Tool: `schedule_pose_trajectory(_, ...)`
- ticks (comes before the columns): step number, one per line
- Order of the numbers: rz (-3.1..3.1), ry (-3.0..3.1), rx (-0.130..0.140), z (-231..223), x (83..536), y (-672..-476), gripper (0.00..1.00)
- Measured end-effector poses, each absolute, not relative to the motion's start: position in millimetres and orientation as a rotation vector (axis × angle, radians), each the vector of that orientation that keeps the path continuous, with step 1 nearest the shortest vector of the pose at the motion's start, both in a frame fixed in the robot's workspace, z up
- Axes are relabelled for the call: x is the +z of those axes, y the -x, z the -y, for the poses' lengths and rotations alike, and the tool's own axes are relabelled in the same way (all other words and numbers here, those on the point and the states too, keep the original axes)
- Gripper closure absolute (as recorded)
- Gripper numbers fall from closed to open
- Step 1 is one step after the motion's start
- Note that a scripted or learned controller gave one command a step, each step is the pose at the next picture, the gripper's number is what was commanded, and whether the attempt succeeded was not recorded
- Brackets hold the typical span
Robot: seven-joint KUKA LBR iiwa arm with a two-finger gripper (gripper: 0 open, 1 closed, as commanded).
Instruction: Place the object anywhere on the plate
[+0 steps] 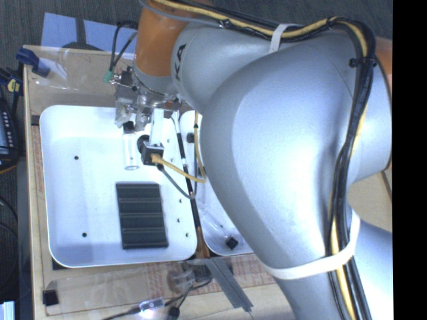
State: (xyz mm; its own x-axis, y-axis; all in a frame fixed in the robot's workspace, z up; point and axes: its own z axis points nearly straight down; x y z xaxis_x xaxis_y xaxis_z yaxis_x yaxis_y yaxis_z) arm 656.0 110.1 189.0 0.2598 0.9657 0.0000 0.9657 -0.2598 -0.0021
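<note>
bench (100, 282) carries two white bins side by side: left bin (57, 179), right bin (217, 242) largely hidden behind the arm (287, 145).

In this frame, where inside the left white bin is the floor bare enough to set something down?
The left white bin has bare floor along its left side, bordered by the bin wall and the dark ribbed rectangular plate, and above the plate toward the top-left corner. It is crowded at top right, where the gripper and its cables hang.
</note>
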Motion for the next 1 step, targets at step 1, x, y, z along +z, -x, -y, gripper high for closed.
schedule_pose_trajectory(1,2.418,2.001,0.007,-186.3,153.9,-655.2,1.00)
